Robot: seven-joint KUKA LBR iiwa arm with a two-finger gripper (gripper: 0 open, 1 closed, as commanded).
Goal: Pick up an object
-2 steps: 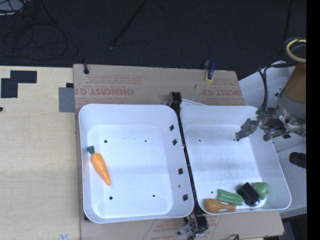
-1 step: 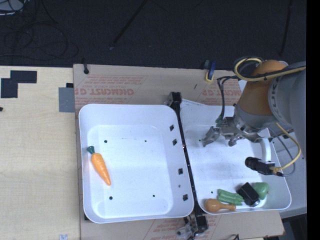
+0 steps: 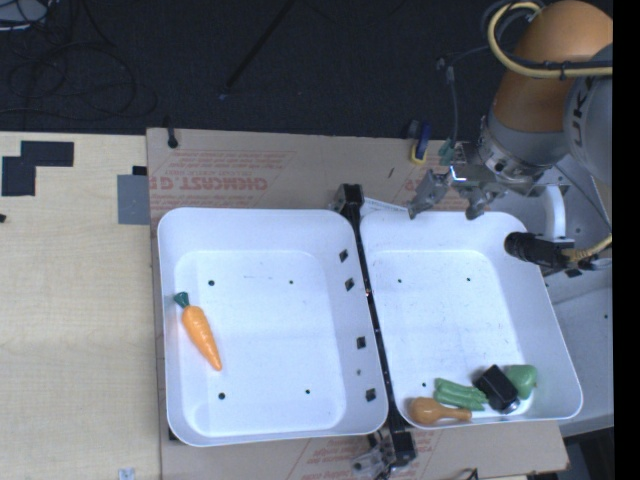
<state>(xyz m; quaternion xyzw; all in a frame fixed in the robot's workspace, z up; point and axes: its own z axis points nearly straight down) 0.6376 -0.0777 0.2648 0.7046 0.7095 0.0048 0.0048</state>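
You have the two-finger metal gripper [image 3: 450, 204] hanging above the far rim of the right shallow white plastic bin [image 3: 470, 268], near that bin's far left corner. Its two dark fingers are spread apart, with white bin rim and cardboard showing between the tips; nothing sits between them. The grey arm with its orange band [image 3: 550, 53] rises behind it at the far right.

Right bin: all contents sit in the near right corner, well apart from the gripper. You see a black block-shaped object [image 3: 497, 387] lying tilted over a light green rounded toy vegetable [image 3: 522, 376]. Just left of it lies a darker green pod-shaped toy [image 3: 459, 394], and touching that on its near side a tan pear-shaped toy [image 3: 437, 411], against the near wall.

Left shallow white plastic bin [image 3: 255, 233]: one orange toy carrot with a green top [image 3: 200, 334] lies by the left wall, green end pointing far, tip pointing near and slightly right.

Both bins rest side by side on a brown cardboard sheet [image 3: 260, 173] over the pale wooden bench [image 3: 70, 298].
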